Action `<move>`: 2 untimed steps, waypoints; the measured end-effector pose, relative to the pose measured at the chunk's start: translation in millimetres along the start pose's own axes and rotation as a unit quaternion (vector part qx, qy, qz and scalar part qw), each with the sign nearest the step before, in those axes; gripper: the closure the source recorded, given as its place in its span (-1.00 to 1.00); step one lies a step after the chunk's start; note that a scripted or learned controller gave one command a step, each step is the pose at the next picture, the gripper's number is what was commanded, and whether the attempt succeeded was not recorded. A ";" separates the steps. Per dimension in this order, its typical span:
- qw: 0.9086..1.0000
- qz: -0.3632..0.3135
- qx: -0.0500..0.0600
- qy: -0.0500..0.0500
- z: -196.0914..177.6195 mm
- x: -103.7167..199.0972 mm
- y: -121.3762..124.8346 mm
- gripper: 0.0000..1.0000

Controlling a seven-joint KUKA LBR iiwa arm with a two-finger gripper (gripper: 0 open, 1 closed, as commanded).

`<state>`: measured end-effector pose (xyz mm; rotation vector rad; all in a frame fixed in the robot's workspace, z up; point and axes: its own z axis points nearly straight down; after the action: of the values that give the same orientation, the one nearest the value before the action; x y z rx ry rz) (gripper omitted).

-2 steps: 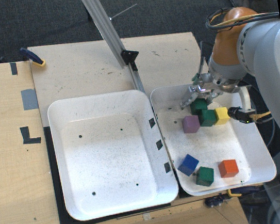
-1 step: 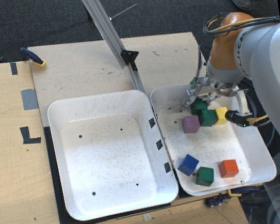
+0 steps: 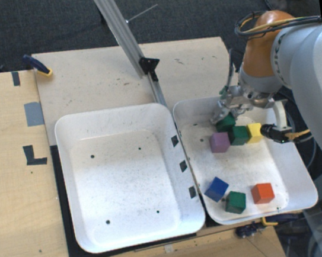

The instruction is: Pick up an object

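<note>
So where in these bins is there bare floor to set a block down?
The left bin offers open floor wall to wall. In the right bin, bare strips lie mid-floor, between the purple block above and the blue block below. Crowded: the far end under the pincer.

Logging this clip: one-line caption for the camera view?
End effector low over clustered blocks in right bin.
</note>
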<state>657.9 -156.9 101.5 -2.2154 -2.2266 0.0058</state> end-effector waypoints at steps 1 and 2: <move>1.000 0.001 -0.003 0.001 -43.4 4.5 3.7 1.00; 1.000 0.002 -0.003 0.001 -96.6 4.8 4.6 1.00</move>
<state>662.8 -151.8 198.0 -2.2216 -2.2261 -0.0034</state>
